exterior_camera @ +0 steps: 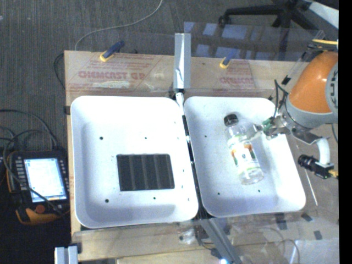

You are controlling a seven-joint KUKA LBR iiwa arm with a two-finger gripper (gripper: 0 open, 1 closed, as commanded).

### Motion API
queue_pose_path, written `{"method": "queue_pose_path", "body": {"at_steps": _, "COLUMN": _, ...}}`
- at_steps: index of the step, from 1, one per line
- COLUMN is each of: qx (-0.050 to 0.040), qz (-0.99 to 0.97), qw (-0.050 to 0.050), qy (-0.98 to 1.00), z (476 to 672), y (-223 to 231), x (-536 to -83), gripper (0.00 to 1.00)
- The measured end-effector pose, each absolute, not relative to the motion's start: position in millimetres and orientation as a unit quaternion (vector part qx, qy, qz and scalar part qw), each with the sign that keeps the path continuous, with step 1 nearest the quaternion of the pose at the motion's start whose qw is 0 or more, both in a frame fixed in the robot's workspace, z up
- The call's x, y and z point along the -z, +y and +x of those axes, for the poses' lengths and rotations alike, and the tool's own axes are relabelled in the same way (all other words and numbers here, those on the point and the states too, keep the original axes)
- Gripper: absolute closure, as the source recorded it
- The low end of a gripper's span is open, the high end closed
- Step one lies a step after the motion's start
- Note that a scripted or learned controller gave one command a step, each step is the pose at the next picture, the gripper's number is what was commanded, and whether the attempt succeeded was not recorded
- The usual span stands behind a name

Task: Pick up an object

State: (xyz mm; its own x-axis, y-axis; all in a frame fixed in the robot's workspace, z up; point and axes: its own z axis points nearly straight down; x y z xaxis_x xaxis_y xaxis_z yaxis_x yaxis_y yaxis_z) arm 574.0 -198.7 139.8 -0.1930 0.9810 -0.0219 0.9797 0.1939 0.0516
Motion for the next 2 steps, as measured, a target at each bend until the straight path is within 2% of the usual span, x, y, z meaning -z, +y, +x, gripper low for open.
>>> {"method": "queue_pose_path", "body": {"at_steps": 1, "qx": 0.0012, "qz": 0.622, "qw": -0.001, "qy": 0.783, "z": 581.3, "y": -186.6, "x": -105.0, "gripper": 0.0}}
{"method": "queue_pose_path", "body": {"at_steps": 2, "qx": 0.0002, "qz": 0.621, "qw": -0.001, "qy": 0.784, "z": 582.6, "y": -185.3, "x": -113.9, "gripper": 1.0}}
